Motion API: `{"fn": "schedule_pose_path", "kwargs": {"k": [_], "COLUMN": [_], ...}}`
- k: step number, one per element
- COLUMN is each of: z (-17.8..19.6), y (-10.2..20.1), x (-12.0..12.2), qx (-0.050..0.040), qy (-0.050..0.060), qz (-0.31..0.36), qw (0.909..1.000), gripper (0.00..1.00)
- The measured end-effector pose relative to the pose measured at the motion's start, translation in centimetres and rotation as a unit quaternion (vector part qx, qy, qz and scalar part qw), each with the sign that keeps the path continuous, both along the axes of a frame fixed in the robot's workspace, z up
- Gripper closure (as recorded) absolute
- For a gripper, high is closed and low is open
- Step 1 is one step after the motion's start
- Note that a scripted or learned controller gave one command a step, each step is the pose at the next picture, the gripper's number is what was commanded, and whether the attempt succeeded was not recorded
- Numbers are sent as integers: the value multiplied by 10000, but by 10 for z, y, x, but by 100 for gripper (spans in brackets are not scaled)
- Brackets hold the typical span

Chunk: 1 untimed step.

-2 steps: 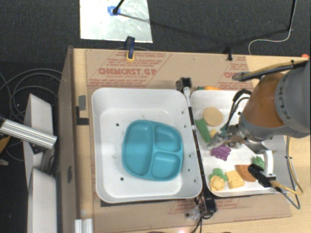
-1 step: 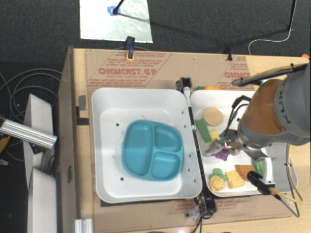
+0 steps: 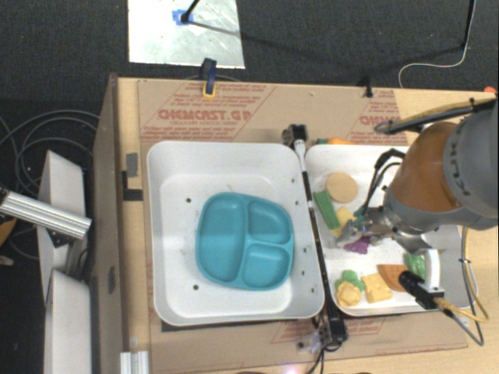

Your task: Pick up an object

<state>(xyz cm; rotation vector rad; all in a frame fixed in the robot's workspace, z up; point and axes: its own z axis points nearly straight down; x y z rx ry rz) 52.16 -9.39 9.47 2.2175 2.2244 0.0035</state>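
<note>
My gripper [image 3: 365, 228] hangs low over the middle of the right bin [image 3: 366, 156], reaching in from the right. Just below its tip lies a purple toy [image 3: 359, 247], partly covered by the gripper. Left of the tip are a yellow piece [image 3: 335, 217] and a green stick [image 3: 323, 202], close to the bin's left wall. A round tan disc [image 3: 341, 187] lies further back. Along the front of the bin are a green and yellow toy [image 3: 349, 285], a tan toast-like piece [image 3: 378, 288], a brown-orange piece [image 3: 392, 273] and a green piece [image 3: 415, 263].
The left bin [image 3: 179, 170] holds a blue divided plate [image 3: 244, 240]. A metal divider [image 3: 310, 209] runs between the two bins. The arm's grey body with its orange band [image 3: 425, 170] covers the right part of the right bin.
</note>
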Motion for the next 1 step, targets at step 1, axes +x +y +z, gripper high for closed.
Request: {"fn": "schedule_pose_path", "kwargs": {"k": [1], "z": [96], "y": [54], "x": [44], "qx": [1], "qy": [-58], "qz": [43], "qw": [10000], "gripper": [100]}}
